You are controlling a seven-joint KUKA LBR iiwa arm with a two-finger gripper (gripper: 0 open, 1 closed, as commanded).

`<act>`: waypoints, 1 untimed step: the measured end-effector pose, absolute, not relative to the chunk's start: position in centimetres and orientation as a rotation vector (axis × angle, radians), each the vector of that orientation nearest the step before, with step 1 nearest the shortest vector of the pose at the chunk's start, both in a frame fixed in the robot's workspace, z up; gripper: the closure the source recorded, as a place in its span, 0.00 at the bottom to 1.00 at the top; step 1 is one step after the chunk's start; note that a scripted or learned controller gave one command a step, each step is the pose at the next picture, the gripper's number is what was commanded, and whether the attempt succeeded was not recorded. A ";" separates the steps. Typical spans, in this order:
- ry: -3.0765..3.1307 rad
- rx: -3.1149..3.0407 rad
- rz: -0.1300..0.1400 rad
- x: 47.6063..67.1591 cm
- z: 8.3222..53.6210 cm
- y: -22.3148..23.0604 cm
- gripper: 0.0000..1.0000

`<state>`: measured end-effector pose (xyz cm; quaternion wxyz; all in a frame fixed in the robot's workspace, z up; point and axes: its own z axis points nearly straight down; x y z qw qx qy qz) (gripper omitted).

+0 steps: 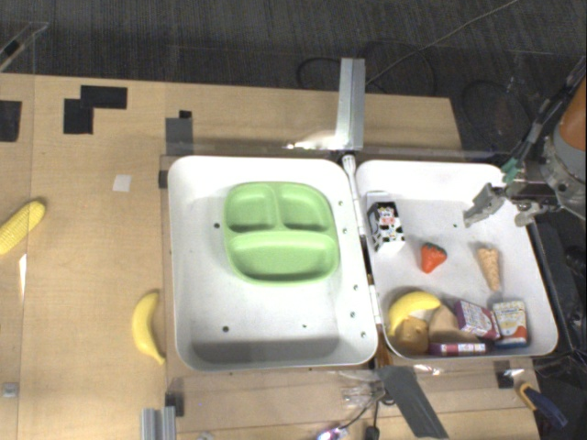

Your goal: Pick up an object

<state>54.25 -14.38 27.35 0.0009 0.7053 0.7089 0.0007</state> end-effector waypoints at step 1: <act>2.150 2.291 0.002 54.6 15.1 -9.2 0.00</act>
